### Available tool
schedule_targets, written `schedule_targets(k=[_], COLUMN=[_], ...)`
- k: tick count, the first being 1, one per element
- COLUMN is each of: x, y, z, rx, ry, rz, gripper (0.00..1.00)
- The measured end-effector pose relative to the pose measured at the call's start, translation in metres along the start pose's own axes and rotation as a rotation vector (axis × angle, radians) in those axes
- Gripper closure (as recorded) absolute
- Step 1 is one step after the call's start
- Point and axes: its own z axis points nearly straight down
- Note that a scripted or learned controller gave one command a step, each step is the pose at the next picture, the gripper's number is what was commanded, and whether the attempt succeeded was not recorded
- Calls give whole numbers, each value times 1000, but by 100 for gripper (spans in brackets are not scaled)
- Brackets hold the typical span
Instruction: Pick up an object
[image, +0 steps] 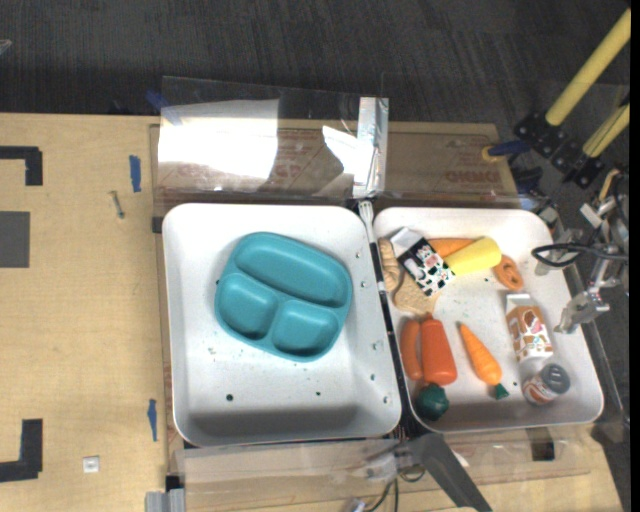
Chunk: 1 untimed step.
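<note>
The left white bin (195, 250) holds a teal divided plate (283, 293). Several toy foods lie in the right white bin (460, 305). Along its back are a yellow cylinder (472, 256), a black-and-white spotted carton (424, 266), an orange slice (509, 271) and a tan cracker (408, 296). Nearer the front lie an orange-red pepper-like piece (436, 351), a carrot (482, 359) and a dark green round piece (432, 401). A labelled bottle (527, 333) and a small grey-lidded jar (546, 382) rest by the right wall.
A clear plastic sheet (270, 150) stands behind the bins. Cables and a small metal fitting (585, 300) hang beside the right bin's right rim. Yellow bars (595, 65) cross the top right corner. Tan bench board (70, 330) stretches to the left.
</note>
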Motion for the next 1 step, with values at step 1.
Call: schedule_targets(k=[1], x=[29], y=[1], z=[140], rx=[2], ry=[-5], rz=[23], gripper=[0])
